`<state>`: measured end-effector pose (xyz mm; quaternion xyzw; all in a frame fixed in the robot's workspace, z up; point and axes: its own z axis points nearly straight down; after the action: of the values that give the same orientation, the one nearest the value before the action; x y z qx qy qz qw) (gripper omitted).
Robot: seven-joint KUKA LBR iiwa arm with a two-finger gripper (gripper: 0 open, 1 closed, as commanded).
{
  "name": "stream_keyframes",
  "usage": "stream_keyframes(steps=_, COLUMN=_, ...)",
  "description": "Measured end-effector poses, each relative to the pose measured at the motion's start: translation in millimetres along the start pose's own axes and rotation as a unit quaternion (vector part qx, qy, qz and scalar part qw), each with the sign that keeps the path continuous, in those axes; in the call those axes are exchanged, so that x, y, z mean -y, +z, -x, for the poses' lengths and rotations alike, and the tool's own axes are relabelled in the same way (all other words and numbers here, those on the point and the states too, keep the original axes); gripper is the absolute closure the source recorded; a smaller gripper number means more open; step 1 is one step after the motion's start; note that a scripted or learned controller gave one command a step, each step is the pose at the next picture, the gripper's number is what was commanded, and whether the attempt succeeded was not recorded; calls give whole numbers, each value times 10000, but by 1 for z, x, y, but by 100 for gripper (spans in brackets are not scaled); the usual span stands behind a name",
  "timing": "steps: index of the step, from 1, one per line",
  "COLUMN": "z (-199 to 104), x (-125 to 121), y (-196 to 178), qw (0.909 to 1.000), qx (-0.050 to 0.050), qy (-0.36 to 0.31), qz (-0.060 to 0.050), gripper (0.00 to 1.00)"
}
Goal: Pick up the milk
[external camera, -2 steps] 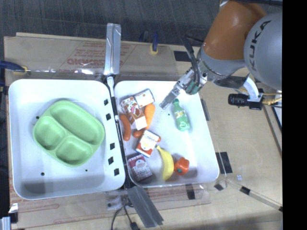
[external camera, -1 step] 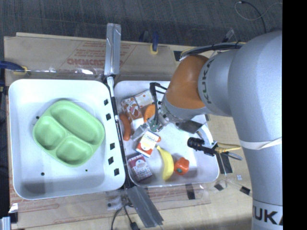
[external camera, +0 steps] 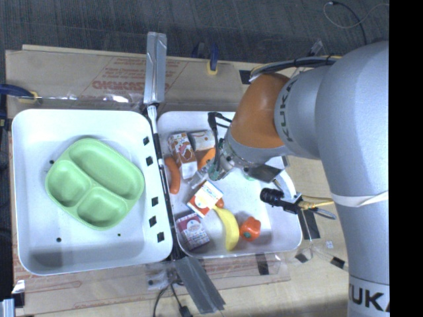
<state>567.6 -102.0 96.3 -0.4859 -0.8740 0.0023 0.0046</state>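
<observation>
Likely light, stiff milk carton [external camera: 206,199] mid right bin [external camera: 285,242], best pinched across flat sides; state of fingers [external camera: 213,170] unclear.

The grey arm [external camera: 344,111] covers the right bin's [external camera: 281,243] upper right corner, at two o'clock, and hides the gripper's fingertips above the cartons [external camera: 188,147], whose labels are too small to read, while the arm's base runs off the bottom edge.
</observation>
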Motion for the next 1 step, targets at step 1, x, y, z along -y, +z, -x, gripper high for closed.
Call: stream_keyframes(steps=1, z=0, x=0, y=0, qw=10000, qx=1, qy=-2, qz=1, gripper=0)
